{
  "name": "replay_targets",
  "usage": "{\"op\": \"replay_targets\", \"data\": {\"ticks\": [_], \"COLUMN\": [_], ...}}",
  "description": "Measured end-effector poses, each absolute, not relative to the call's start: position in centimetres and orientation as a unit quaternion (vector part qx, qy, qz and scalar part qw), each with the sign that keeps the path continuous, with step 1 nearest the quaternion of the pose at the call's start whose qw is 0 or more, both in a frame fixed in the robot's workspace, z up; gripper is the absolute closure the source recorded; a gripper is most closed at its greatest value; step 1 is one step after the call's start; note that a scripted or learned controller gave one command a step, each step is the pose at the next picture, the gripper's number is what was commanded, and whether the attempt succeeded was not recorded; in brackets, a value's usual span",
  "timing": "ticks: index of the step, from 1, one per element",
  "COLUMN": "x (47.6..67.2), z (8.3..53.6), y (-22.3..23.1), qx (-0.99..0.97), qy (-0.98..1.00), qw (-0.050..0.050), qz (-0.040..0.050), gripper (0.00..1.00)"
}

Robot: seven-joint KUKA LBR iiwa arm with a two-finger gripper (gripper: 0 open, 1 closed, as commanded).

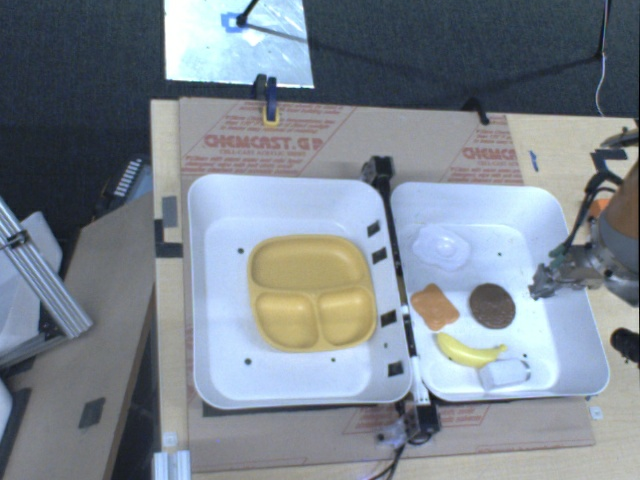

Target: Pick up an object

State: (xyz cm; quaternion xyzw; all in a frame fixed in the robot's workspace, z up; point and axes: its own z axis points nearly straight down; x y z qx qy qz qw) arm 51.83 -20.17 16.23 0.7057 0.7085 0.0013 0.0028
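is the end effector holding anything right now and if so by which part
Nothing is held. The end effector hangs over the right bin, apart from the brown disc, with nothing between its fingers.

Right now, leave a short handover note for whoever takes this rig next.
Gripper: low over the right bin's right side, nothing seen between its fingers; open or shut is unclear.
Right bin holds a brown round disc, an orange piece, a banana, a small grey-white item beside the banana, and a clear plastic piece.
Left bin holds a yellow divided tray.
Done: nothing lifted.
Left: pick one object; the disc looks nearest the gripper.
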Motion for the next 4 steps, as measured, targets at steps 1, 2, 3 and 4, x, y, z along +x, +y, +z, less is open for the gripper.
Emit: {"op": "replay_targets", "data": {"ticks": [1,2,3,4], "x": [52.0,52.2,52.3,52.7], "z": [22.6,28.1,26.8,27.0], "y": [-20.5,-20.5,-14.4,-9.2], "qx": [0.706,0.705,0.703,0.704], "qy": [0.709,0.709,0.711,0.710], "qw": [0.005,0.004,0.000,0.000], "qz": [0.0017,0.0016,0.0013,0.0016], "gripper": [1.00,1.00,1.00,1.00]}}
